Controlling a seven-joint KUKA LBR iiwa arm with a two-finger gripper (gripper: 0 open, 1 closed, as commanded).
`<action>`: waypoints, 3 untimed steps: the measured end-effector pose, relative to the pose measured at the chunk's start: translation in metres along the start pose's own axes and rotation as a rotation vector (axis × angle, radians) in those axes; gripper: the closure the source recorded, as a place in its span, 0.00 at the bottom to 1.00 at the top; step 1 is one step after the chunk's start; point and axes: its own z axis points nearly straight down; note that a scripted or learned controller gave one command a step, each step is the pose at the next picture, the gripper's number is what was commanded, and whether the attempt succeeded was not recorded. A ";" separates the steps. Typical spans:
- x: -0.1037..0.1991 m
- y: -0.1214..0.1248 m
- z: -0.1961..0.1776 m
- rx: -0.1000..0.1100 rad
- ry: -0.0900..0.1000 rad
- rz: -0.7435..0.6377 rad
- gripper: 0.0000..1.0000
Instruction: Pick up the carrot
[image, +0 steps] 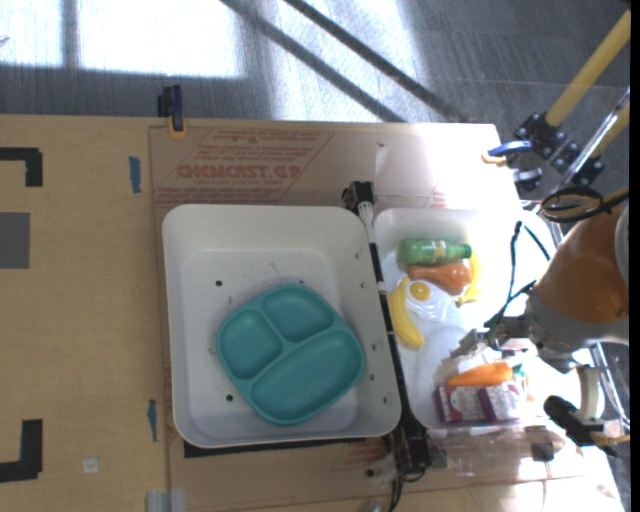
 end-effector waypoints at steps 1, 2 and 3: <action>-0.027 0.166 0.006 0.016 0.001 -0.100 0.00; -0.057 0.126 0.003 0.012 0.004 0.000 0.00; -0.052 0.148 0.004 0.015 0.003 0.155 0.00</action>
